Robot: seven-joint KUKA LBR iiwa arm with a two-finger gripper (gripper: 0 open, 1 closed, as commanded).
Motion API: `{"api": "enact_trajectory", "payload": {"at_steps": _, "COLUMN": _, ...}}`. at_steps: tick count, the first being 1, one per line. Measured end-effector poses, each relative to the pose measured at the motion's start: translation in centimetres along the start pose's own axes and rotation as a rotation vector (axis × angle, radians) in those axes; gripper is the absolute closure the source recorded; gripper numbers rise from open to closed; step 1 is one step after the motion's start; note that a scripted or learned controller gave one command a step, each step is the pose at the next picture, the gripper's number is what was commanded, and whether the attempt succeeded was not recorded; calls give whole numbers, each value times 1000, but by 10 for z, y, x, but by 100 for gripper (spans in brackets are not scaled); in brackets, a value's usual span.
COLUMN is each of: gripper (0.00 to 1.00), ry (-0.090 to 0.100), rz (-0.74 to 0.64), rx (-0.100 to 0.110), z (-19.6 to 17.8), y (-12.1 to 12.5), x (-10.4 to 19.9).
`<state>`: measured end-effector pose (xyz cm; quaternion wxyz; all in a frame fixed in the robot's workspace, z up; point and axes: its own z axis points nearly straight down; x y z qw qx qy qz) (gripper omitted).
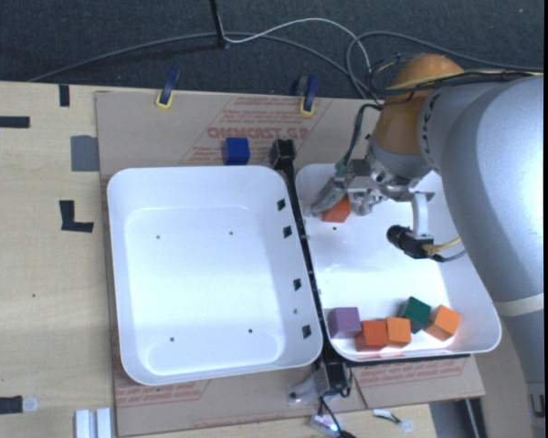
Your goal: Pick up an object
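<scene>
My gripper (340,204) hangs over the far left part of the right bin (384,263), close to the divider between the bins. A small orange block (336,212) sits between its two fingers, and the fingers are shut on it. The grey arm with its orange band comes in from the right above it. Several more blocks lie along the right bin's near edge: a purple block (345,320), a red-orange block (374,334), an orange block (399,329), a green block (417,313) and another orange block (446,322).
The left bin (128,272) stands beside the right one. A blue block (237,150) rests on the cardboard behind the left bin. Black clips (281,153) run along the divider. Cables loop above the arm's wrist.
</scene>
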<state>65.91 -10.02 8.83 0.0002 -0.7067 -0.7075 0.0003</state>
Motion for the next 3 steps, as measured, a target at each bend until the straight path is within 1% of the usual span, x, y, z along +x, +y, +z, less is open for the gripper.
{"api": "enact_trajectory", "payload": {"at_steps": 1, "gripper": 100, "ry": 0, "rz": 1, "rx": -1, "z": -11, "y": 0, "x": 0}}
{"api": "enact_trajectory", "payload": {"at_steps": 2, "gripper": 100, "ry": 2, "rz": -6, "rx": -8, "z": -105, "y": -31, "x": 83}}
{"api": "enact_trajectory", "payload": {"at_steps": 3, "gripper": 100, "ry": 2, "rz": -6, "rx": -5, "z": -153, "y": -14, "x": 160}}
